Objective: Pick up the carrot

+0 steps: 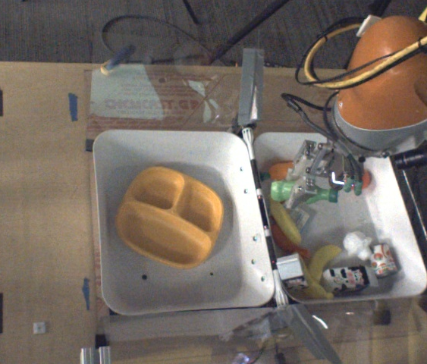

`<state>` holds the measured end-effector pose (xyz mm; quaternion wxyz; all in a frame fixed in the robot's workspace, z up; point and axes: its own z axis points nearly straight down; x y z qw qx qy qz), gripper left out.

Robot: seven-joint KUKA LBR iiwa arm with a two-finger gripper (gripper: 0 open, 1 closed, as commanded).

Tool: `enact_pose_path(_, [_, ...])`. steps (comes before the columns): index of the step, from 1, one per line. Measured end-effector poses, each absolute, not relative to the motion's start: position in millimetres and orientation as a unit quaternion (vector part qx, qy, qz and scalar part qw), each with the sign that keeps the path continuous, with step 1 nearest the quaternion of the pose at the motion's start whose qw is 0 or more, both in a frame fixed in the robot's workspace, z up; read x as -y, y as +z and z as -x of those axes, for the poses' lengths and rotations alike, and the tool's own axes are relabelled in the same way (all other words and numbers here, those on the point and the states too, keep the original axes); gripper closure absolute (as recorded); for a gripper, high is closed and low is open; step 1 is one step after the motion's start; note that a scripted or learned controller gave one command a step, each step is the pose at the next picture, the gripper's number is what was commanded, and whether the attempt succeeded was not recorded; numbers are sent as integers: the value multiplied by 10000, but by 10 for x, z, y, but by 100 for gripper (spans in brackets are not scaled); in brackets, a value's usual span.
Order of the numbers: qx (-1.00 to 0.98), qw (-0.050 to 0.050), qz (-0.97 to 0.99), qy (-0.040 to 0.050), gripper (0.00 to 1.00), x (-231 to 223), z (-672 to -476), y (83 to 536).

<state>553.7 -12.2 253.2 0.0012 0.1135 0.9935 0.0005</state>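
Carrot (280, 171): upper left of right bin (404, 226), partly hidden under gripper (321, 174) | fingers: state cannot be told | left bin (114, 158): one orange sectioned plate (170, 215) | right bin: two bananas (286, 223), one green bottle (304, 193)

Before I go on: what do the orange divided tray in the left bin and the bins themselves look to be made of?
The orange tray looks like moulded plastic with a matte finish: one even colour, soft rounded rims between three compartments, barely any glare. The left bin and right bin look like smooth white plastic or coated metal; their thin turned-up walls and faint sheen leave that open.
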Motion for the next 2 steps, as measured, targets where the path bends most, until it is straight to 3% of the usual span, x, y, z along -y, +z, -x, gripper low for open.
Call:
enact_pose_path(1, [-9985,44,542,-6,100,1067,-5953,2535])
enact_pose_path(2, [-9986,92,528,-9,100,1068,-5973,2655])
